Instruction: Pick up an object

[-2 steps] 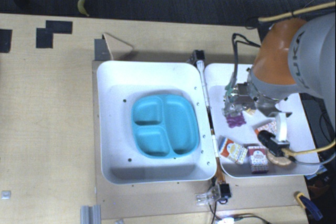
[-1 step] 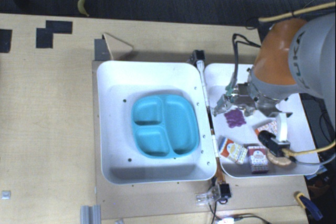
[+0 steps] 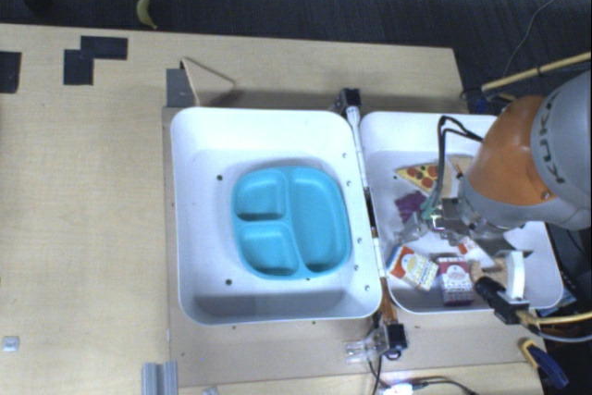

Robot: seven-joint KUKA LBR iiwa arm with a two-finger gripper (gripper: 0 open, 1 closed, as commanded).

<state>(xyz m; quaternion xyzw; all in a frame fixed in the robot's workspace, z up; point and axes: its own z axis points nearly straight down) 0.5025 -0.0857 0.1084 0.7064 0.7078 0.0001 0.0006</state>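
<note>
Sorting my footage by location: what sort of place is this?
Probably a robotics lab: a robot arm reaches over two white bins, the right one cluttered with small toy items, cables trailing nearby.

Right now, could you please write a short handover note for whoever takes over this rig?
Gripper: low in the right bin, among the clutter; nothing visibly held.
Things: pizza slice toy, purple piece, small packets and a red box all lie in the right bin. The blue divided tray sits in the left bin.
Done: no pick confirmed.
Left: grasp one object and lift it clear.
</note>
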